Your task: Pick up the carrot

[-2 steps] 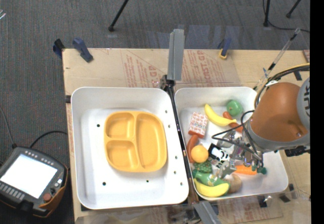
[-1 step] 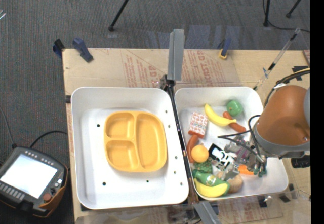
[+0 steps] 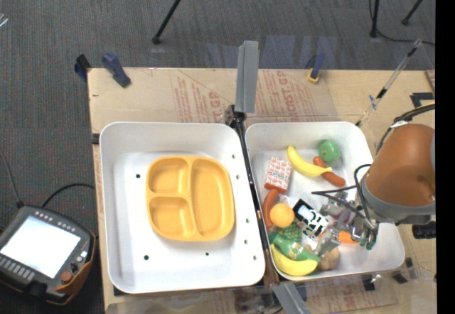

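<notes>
Grey carpet surrounds a bench with two white bins. Low in the right bin point(image 3: 384, 252), at the frame's lower right, the carrot point(image 3: 348, 237) lies between the open fingers of the gripper point(image 3: 350, 233). Left of it sits a black-and-white block point(image 3: 311, 218), then an orange point(image 3: 281, 215). A yellow tray point(image 3: 190, 197) fills the left bin point(image 3: 114, 199).

Grey carpet floor point(image 3: 85, 7) around cardboard-topped bench point(image 3: 178, 92)

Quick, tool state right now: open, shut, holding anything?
Tool: low in the right bin, over an orange piece that may be the carrot; open or shut cannot be told.
</notes>
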`<state>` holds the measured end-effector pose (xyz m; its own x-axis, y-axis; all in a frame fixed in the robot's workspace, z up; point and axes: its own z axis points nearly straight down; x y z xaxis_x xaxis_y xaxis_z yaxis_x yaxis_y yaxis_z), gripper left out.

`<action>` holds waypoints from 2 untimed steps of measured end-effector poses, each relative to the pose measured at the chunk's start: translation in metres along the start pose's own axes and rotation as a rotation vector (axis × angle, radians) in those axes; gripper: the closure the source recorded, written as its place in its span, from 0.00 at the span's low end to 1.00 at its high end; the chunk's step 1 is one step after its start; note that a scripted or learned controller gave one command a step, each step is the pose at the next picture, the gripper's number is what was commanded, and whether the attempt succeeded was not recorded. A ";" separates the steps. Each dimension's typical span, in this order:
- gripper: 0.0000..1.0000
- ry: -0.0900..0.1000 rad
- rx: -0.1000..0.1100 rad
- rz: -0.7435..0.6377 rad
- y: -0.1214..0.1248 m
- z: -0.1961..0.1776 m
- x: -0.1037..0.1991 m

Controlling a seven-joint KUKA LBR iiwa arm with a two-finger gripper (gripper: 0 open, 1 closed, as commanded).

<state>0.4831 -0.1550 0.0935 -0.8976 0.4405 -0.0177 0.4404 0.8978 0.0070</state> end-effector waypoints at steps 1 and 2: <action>0.00 0.001 0.004 -0.029 0.016 0.002 0.010; 1.00 0.003 0.004 -0.035 0.017 -0.007 0.010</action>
<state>0.4809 -0.1356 0.1004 -0.9127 0.4085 -0.0144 0.4085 0.9128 0.0022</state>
